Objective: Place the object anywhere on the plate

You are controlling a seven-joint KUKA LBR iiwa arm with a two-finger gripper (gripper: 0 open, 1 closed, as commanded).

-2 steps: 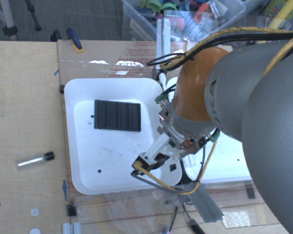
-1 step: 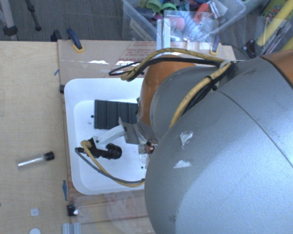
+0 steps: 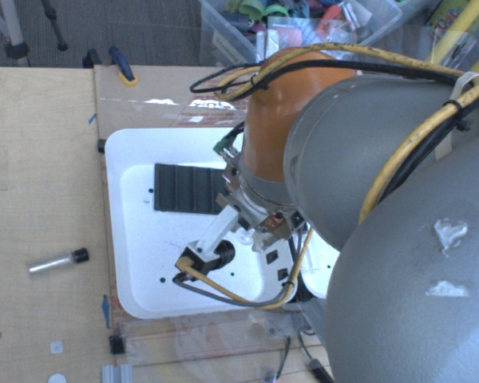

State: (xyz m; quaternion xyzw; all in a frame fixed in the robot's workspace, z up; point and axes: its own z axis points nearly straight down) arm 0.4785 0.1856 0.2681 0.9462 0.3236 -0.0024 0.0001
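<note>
Nearest, low over the white bin (image 3: 113, 214): gripper (image 3: 255, 231), largely hidden under the wrist, grip impossible to tell. Left on the bench, a clear vial (image 3: 56, 262). Farther back in that bin, a flat black ridged slab (image 3: 188, 188), possibly the task's object.

Black ribbed rectangular slab (image 3: 184, 188), lying flat, far half of the shallow white bin (image 3: 124, 146), right end hidden
</note>
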